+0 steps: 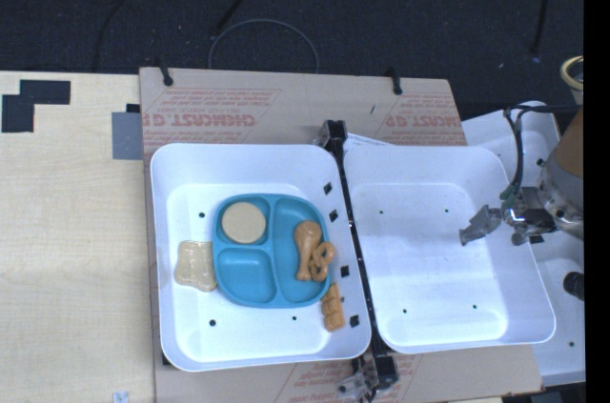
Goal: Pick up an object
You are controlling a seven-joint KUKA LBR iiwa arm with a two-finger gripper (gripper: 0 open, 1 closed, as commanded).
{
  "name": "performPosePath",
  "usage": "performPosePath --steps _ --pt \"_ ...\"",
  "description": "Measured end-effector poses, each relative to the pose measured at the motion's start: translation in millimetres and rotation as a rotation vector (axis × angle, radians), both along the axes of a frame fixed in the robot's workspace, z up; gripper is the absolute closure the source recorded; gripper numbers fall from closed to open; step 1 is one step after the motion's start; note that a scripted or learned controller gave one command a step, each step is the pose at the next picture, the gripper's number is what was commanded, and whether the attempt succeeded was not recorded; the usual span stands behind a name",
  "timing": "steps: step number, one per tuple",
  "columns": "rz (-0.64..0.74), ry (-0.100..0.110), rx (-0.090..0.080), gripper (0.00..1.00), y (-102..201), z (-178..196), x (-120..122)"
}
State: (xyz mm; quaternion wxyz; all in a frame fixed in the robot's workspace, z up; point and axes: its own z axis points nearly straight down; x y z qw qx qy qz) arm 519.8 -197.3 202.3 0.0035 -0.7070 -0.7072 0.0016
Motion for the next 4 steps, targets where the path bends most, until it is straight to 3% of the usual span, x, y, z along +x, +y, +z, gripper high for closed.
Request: performPosePath --steps 2,3,4 --pt "-0.002 0.0 0.0 0.0 4 -115 5" --pt "-0.006 -0.002 -0.001 1.0 3 -102 5" --pt "-0.007 -0.008 -0.003 1.0 -3 -59 6"
